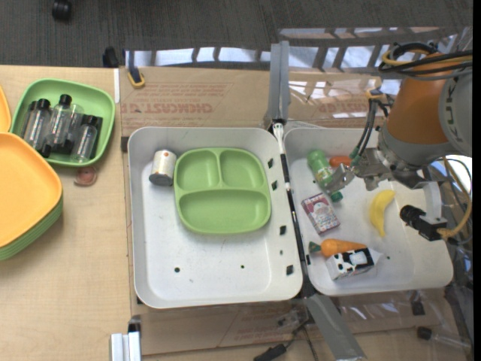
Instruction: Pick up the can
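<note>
The can (161,167) lies on its side in the left bin (150,277), in the upper left corner, touching or just beside the left edge of the green divided plate (222,189). Its long axis runs roughly up and down in the camera view, with one flat end facing the top of the view and the silver wall facing up.

The gripper (342,177) is over the right bin (421,273), well apart from the can. It sits beside a green bottle (323,170) near the bin's upper left region. Whether the gripper is open or closed cannot be determined from this view, and nothing is visibly held.

The right bin also contains a banana (381,209), a red and white packet (320,213), a carrot (343,246) and a black and white carton (353,262) just below the carrot. The arm (421,115) enters from the right, its orange band above the wrist.
</note>
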`<state>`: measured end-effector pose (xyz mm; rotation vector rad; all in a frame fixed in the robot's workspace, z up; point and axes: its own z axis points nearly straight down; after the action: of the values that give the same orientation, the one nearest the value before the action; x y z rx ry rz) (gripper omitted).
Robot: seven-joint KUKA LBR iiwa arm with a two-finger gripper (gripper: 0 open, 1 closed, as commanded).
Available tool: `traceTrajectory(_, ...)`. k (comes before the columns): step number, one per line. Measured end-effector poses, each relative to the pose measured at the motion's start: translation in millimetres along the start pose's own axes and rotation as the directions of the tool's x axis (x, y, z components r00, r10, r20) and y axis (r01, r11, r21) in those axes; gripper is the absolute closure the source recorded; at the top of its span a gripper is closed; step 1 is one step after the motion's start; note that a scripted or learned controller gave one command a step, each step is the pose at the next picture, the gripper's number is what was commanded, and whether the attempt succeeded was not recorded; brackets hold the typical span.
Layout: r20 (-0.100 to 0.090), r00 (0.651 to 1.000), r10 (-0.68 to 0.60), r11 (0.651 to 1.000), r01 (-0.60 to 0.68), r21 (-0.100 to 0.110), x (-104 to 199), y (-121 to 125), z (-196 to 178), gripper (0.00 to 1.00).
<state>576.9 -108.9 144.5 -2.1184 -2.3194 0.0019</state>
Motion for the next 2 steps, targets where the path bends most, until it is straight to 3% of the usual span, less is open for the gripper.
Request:
traceTrajectory(1,0.001,0.997,0.077,0.997,-0.077,0.000,-61,41,53,0.00)
traceTrajectory(2,-0.010,0.934,0.356,0.934,-0.356,-0.003,-98,19,52,0.00)
